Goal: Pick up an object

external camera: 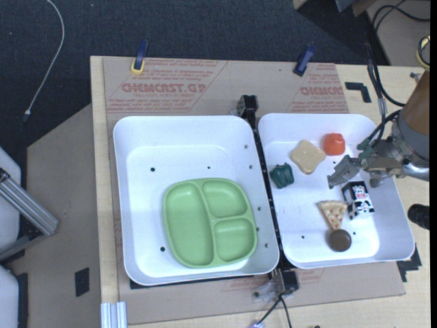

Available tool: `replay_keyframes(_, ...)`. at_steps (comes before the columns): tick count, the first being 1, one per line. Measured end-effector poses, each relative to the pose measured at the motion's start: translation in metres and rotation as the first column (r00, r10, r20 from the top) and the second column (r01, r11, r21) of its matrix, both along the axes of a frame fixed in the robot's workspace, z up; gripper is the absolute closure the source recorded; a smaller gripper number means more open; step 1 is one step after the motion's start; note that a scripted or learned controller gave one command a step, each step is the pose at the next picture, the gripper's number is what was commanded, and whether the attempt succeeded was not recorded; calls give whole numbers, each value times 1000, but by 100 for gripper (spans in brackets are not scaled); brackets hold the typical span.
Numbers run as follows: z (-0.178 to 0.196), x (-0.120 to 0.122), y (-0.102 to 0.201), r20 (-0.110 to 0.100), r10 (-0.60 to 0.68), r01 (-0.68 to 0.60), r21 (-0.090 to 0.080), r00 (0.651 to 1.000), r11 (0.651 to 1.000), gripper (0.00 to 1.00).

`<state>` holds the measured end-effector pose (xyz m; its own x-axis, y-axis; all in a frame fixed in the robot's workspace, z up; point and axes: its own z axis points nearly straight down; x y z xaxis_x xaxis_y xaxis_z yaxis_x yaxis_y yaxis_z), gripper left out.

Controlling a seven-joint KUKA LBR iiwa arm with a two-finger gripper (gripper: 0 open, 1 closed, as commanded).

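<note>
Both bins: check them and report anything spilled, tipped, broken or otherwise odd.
Nothing stands out. The green plate lies flat in the left bin, slightly turned. In the right bin the toy foods lie loose and apart: bread, orange piece, green piece, pizza slice, brown disc. The gripper hangs over that bin.

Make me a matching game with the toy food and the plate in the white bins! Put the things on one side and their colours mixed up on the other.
Things:
1. divided plate in the left bin
2. round toy at the far side of the right bin
3. bumpy toy by the wall between the bins
4. round disc near the front of the right bin

Colours:
A. dark green
B. brown
C. light green
D. orange-red

Right pairs: 1-C, 2-D, 3-A, 4-B
</note>
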<state>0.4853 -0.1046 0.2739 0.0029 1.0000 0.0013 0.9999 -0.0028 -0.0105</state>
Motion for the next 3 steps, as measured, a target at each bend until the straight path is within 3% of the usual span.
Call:
replay_keyframes(1,5,2,0,10,3,-3,-1,1000,1000,0)
replay_keyframes(3,-102,-3,-7,2,2,-2,1,1000,1000,0)
